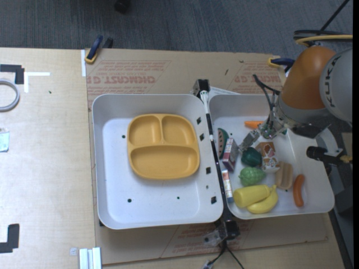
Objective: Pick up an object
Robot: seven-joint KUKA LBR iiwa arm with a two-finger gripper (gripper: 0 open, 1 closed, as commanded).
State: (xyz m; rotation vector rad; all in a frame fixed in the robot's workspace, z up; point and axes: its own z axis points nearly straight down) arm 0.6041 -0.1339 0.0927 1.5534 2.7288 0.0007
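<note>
We've got the gripper (pixel 253 139) low in the right bin (pixel 314 206), just above the green pepper (pixel 251 157) — can't tell its grip, yellow divided plate (pixel 163 146) in the left bin (pixel 112 206), bananas (pixel 257 198) near the front.

yellow divided plate (pixel 163 145) in left bin (pixel 106 167), blue clamp (pixel 94 48)

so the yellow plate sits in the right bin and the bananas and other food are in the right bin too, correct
Not quite. The camera view shows the yellow plate in the left bin, not the right one. The rest stands: the bananas and other food lie in the right bin.
</note>
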